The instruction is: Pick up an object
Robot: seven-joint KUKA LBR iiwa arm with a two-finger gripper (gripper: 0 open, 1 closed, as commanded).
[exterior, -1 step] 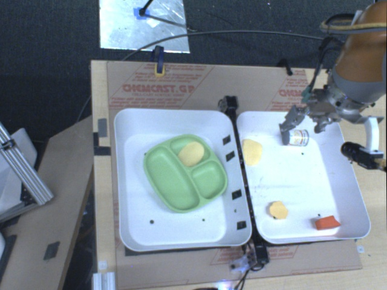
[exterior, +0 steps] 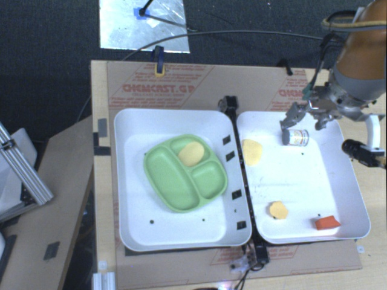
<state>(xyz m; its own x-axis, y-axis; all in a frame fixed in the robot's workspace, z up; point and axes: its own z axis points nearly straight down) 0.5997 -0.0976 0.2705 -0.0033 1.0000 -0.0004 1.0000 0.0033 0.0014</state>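
a: nearest the camera, at the front edge of the right bin (exterior: 357,186), an orange-red block (exterior: 327,223) is seen by the front right corner, and a small round yellow piece (exterior: 277,210) lies a little to its left, well apart from it.

b: and what is found further back?

a: a pale yellow lump (exterior: 252,151) is set against the left wall of that bin, near its back half. a small can (exterior: 297,138), silver with a dark label, is laid on its side toward the back edge, right of the lump.

b: is anything carried by the left bin (exterior: 130,180)?

a: a green divided tray (exterior: 184,173) is placed at its middle, and a yellow rounded object (exterior: 191,153) is held in the tray's back compartment.

b: which step is judged to be in hand?

a: the approach. the gripper (exterior: 305,117) is poised at the back of the right bin, just above the can, so the can is taken as the likely target. nothing is lifted yet.

b: how are the fingers set?

a: they are spread. one fingertip (exterior: 286,124) is seen just left of the can's end, the other toward its right. whether the can is touched cannot be told; nothing is seen pinched between them.

b: what is called for next?

a: a descent is needed so the can is straddled, then a closing across it. being round and on its side, it could be rolled away by an off-centre squeeze.
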